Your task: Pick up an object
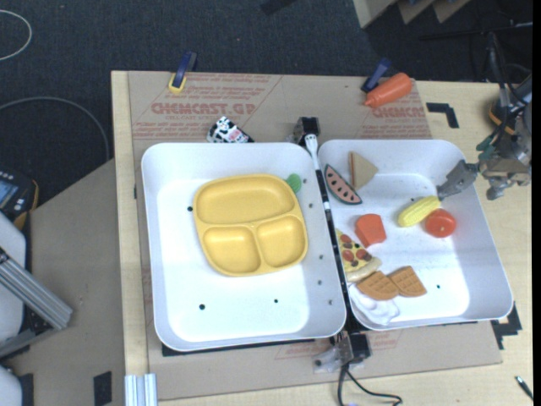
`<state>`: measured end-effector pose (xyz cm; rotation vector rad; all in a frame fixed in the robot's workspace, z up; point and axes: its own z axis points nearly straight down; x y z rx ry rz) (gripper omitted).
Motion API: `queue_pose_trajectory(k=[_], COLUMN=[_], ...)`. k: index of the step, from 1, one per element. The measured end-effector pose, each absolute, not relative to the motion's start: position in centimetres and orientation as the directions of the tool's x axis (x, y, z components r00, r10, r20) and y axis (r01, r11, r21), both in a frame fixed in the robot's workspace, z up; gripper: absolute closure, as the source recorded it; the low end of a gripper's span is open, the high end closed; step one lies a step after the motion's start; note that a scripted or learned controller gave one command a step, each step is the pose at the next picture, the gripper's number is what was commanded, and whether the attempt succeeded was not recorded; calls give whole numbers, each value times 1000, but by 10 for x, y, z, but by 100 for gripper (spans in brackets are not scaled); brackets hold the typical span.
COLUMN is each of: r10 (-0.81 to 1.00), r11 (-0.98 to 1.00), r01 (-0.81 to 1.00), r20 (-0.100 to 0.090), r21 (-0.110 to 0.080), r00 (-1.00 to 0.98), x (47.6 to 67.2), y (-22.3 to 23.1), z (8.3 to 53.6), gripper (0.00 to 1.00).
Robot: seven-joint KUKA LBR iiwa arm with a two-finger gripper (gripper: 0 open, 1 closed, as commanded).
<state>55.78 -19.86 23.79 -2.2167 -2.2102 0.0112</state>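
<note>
The right bin [473, 260] holds several toy foods: a watermelon slice [342, 184], a tan wedge [363, 170], an orange-red block [369, 228], a yellow corn-like piece [418, 211], a red tomato [439, 223], a pizza slice [355, 255], two brown crackers [394, 283] and a white cloth [376, 309]. My gripper [461, 178] reaches in from the right edge, over the bin's upper right part. It hangs just above and to the right of the yellow piece and the tomato. Nothing shows in its grasp.
In the left bin [169, 269] lies a yellow divided plate [249, 224] with a small green piece [293, 182] at its far corner. On the bench behind the bins sit an orange carrot [389, 90], a black-and-white toy [226, 131] and a blue-yellow clamp [180, 73].
</note>
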Motion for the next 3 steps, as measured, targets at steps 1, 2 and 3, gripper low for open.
queue_pose_trajectory(k=[1,2,3], r10=[1000,1000,1000], r11=[0,0,0], r01=[1000,1000,1000], r20=[0,2,0], r21=[0,-5,-4], r00=[0,0,0], x=[560,562,559], y=[-198,-198,-196], z=[245,183,120], gripper=[0,0,0])
